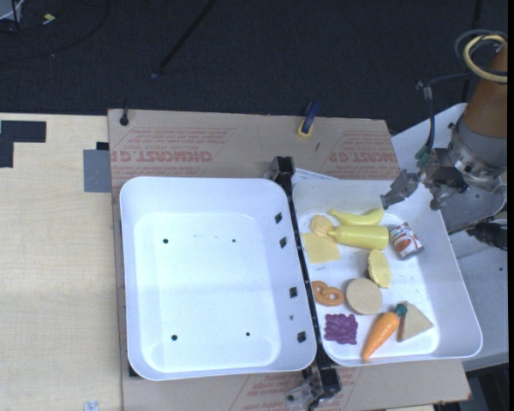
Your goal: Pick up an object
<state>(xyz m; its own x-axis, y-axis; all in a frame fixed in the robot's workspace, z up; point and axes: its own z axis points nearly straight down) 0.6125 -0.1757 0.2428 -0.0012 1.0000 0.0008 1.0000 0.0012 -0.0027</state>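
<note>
My gripper [416, 193] hangs over the far right corner of the right bin [459, 305], its fingers spread open with nothing between them. Just below it lie a small red and white can [405, 241], a yellow banana [360, 217] and a yellow cylinder [361, 236]. Nearer the front of the same bin are a cheese slice [319, 248], a yellow wedge [379, 269], a pretzel [328, 294], a round beige disc [364, 296], purple grapes [341, 328], a carrot [379, 333] and a tan wedge [416, 322].
The left bin [206, 276] sits beside the right one, a black clip rail [293, 255] between them. Both rest on a cardboard sheet [240, 148]. A blue and yellow clamp [307, 120] holds its far edge. Cables trail around the arm at right.
</note>
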